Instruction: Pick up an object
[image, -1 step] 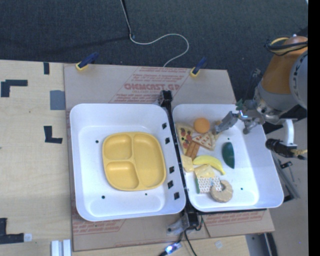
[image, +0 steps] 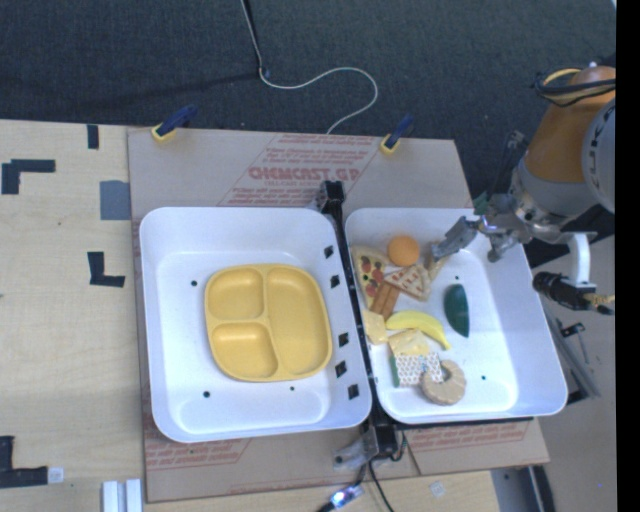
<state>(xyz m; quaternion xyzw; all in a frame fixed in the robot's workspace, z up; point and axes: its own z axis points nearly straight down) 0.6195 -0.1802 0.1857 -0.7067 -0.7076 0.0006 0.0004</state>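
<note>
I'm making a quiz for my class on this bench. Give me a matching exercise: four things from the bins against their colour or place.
Things:
1. divided plate
2. orange ball
3. banana
4. donut

Descriptions:
A. near front of right bin
B. yellow, curved, mid right bin
C. left bin
D. round, near back of right bin

Pairs: 1-C, 2-D, 3-B, 4-A

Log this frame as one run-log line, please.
gripper: over right bin, above toy food, nothing visibly held | orange ball: in bin | yellow tray: left bin
</note>
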